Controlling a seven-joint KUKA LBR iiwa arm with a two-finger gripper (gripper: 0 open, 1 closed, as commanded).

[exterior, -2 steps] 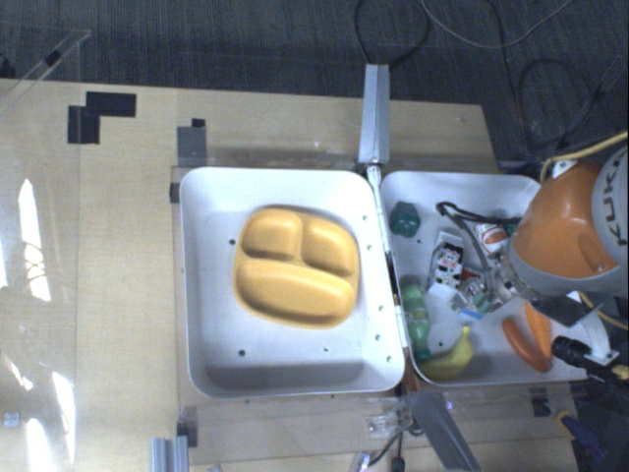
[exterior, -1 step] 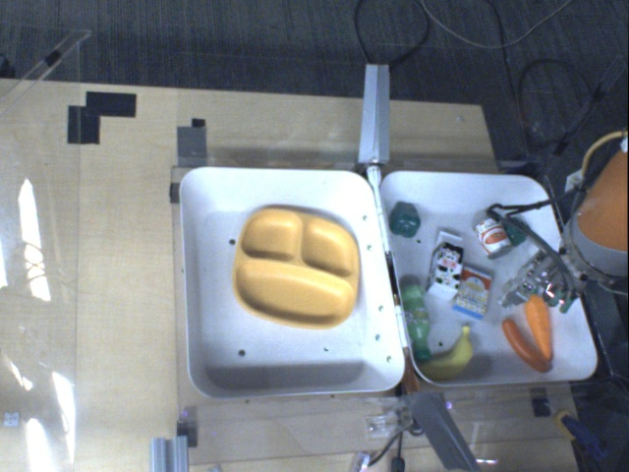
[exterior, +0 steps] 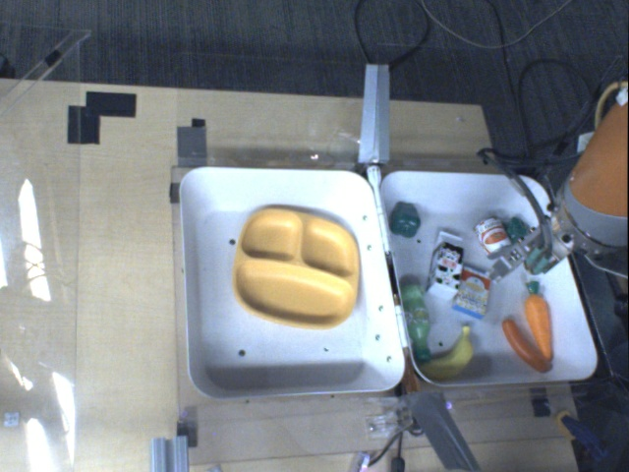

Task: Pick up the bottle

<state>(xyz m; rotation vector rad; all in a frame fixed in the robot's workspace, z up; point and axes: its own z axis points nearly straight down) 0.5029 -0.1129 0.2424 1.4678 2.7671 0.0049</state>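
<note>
Camera view from above shows us two white bins side by side on a pale tabletop (exterior: 108, 293). Our left bin (exterior: 206, 362) holds a yellow divided tray (exterior: 297, 265). Our right bin (exterior: 575, 362) holds the clutter: a green bottle (exterior: 416, 315) lying along the bin's left wall, touching a banana (exterior: 450, 358), with a carrot (exterior: 531, 330), a small carton (exterior: 447, 262) and a teal object (exterior: 404, 218) nearby. Our pincer (exterior: 526, 254) hovers near the bin's right side, well apart from the bottle; we cannot tell its state. We judge the risks: the wall crowds one side of the bottle, the banana may get nudged or grabbed instead, and the rounded bottle may roll away.
</note>
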